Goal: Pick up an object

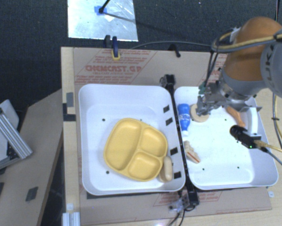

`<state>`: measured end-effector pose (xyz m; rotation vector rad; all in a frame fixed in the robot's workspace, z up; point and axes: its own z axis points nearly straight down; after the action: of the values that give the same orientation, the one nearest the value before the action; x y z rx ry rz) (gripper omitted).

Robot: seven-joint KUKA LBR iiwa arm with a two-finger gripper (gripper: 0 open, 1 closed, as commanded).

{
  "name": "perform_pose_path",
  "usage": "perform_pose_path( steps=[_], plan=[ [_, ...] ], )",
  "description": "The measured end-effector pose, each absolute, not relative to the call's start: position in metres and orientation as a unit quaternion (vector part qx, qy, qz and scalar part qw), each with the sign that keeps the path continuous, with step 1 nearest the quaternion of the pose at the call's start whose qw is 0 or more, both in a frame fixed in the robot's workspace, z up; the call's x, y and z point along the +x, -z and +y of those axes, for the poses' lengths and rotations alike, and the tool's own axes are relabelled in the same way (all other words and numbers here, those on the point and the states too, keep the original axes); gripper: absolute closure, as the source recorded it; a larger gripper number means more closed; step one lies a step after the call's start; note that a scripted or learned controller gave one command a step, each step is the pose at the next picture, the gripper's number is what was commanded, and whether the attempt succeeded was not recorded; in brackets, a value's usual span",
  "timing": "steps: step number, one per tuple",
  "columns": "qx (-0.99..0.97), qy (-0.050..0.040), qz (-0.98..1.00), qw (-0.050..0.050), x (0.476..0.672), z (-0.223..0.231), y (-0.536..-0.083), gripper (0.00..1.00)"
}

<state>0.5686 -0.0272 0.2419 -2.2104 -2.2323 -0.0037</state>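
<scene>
Under the gripper (203, 108), at ten o'clock in the right bin (226, 173), a tan disc (200, 116) is seen beside a blue tube (184, 117); finger state cannot be told. A yellow tray (134, 148) is held in the left bin (112, 98).

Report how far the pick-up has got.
Done: the gripper is down in the right bin, at the tan round piece beside the blue tube. In hand: nothing visibly lifted; the grasp itself is hidden. Left: grip and raise an object. The yellow tray lies untouched in the left bin.
</scene>
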Motion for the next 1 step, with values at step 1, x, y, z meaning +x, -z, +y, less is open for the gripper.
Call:
perform_pose_path(
  steps=[1],
  plan=[
    [-0.704,0.0011,-0.71,0.001,0.5592,0.0201,-0.2334,1.0]
  ],
)
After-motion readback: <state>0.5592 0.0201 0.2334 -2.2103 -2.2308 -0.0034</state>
